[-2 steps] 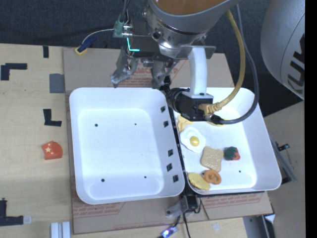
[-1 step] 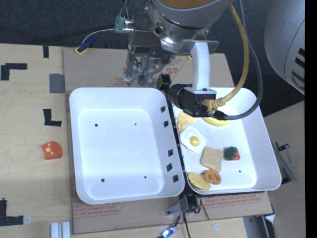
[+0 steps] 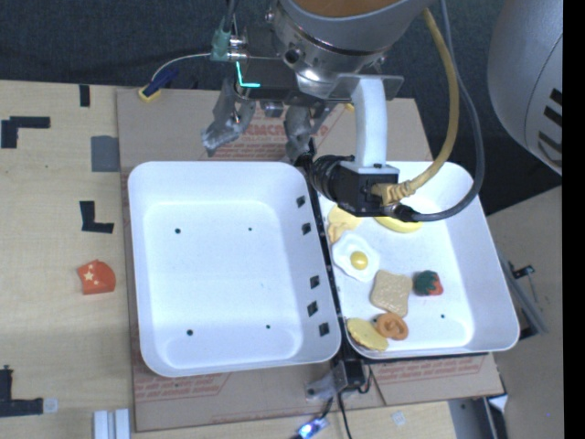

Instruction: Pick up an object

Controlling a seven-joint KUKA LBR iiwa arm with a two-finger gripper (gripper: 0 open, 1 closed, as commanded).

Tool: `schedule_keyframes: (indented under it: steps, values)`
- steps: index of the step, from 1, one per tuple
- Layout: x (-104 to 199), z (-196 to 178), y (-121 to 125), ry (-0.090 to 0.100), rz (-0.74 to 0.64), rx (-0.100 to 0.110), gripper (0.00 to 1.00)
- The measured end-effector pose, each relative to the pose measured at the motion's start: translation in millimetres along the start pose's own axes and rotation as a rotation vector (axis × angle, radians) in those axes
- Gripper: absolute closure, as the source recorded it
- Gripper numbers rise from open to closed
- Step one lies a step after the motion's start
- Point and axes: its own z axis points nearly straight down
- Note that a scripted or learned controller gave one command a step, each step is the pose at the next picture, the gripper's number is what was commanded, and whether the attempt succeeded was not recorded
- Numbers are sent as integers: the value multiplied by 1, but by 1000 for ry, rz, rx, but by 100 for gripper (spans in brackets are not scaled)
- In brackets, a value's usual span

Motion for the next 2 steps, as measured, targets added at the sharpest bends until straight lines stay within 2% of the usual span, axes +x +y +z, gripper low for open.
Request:
schedule_keyframes:
  steps: [1, 2]
  values:
    - [0, -10, 0, 0, -1, 0, 100]
    - [0, -10, 0, -1, -1, 1, 0]
